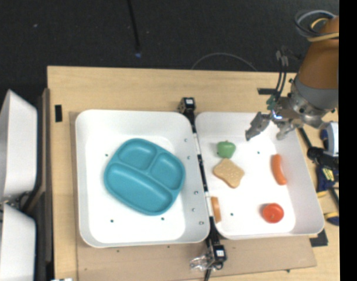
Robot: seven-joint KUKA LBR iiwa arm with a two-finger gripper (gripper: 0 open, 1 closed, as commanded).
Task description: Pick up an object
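Note:
My gripper (271,127) hangs open over the back of the right bin (249,230), with nothing between its fingers. Below it to the left lies a green apple (226,149). A tan slice of bread (228,172) rests near the bin's middle. An orange carrot-like piece (278,169) lies to the right, under the gripper's right finger. A red tomato (273,213) sits at the front right. A small orange piece (215,208) lies against the bin's left wall.
The left bin (91,227) holds a teal divided plate (144,175). A black clip (186,105) sits at the back between the bins. Blue and yellow tools (328,168) lie beyond the right bin's edge.

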